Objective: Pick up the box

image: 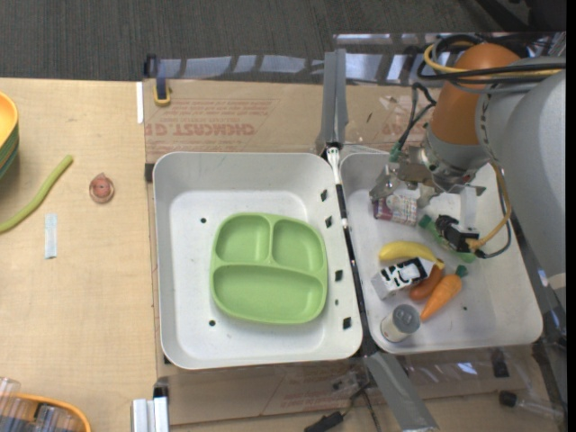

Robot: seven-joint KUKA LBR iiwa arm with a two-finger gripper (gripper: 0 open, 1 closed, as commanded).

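Because the jaws (407, 185) sit directly over the small pink-and-white cardboard box (399, 207), their opening unreadable, they may close off-centre and miss.

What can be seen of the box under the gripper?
The box is small, pale pinkish-white with red print, likely cardboard. It lies near the back-left of the right bin, directly below the gripper, whose body hides its top edge. Whether they touch is unclear. A banana lies just in front, apart.

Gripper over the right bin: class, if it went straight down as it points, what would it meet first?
Most likely the box under the gripper, though depth is hard to judge here.
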